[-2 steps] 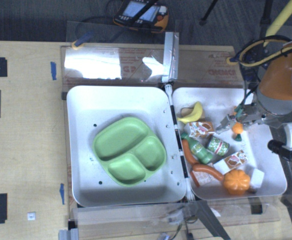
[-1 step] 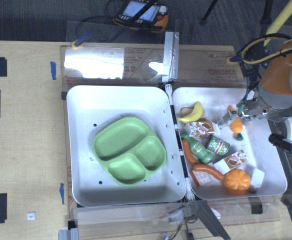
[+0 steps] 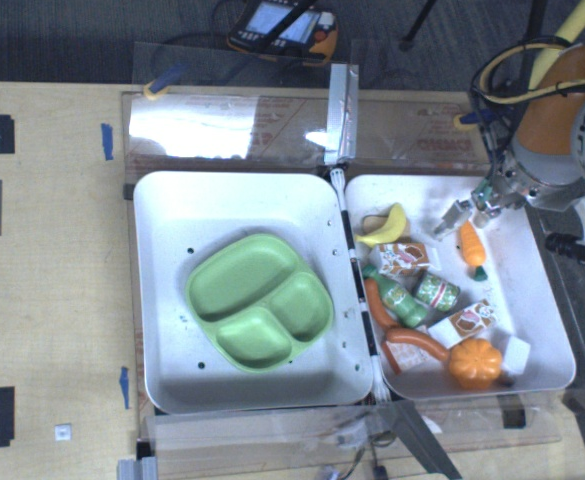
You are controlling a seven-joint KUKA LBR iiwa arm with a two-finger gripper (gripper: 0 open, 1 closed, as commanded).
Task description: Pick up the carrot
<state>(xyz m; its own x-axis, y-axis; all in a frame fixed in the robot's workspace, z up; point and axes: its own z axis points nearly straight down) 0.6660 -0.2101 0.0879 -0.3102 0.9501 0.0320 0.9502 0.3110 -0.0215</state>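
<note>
So the carrot (image 3: 471, 247) is sitting in the right bin (image 3: 542, 298), up in its far half and toward the right wall. It's a small orange one, lying lengthwise with the thick end pointing at the far rim and what looks like a green tip at the near end. The hand (image 3: 469, 212) is right at the carrot's far end, coming in from the arm (image 3: 557, 128) that hangs over the far right corner of that same bin. One metal finger (image 3: 450, 218) sticks out to the left of the carrot, and the other part of the hand sits just above the carrot's top. Honestly I can't tell if it's clamped or spread, and the carrot doesn't read as being between the fingers; it looks like it's lying on the bin floor.

Everything else, going by the carrot: a banana (image 3: 385, 225) is off to its left near the divider, and a pile of small packets and a green bottle (image 3: 409, 306) sit nearer the camera and to the left. A sausage (image 3: 417, 349) and a little pumpkin (image 3: 475, 362) are well toward the near rim. The left bin (image 3: 162, 268) is way over on the other side and holds a green divided plate (image 3: 260, 299). Both bins sit on the wooden counter (image 3: 47, 268).
</note>
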